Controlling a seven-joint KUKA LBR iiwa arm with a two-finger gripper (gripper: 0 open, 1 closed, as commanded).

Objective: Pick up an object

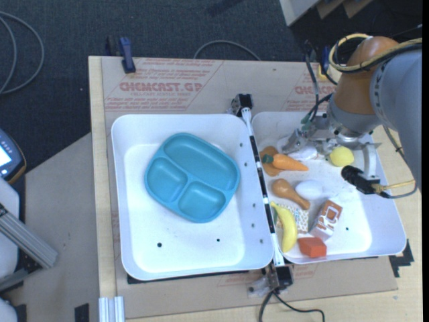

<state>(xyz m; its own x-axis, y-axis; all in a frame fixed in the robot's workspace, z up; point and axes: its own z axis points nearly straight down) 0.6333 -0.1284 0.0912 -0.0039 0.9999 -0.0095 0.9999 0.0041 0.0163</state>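
Observation:
My gripper hangs low over the back of the right bin, just above a carrot and beside a small white item. A yellow lemon lies right of it, partly under the wrist. Toward the front lie a brown drumstick, a white oval piece, a banana, a small carton and a red-orange block. I see nothing held in the gripper.
The left bin holds a blue divided plate near its middle. A black-clipped divider edge runs between the two bins. The grey arm with its orange band comes in over the right bin's back right corner.

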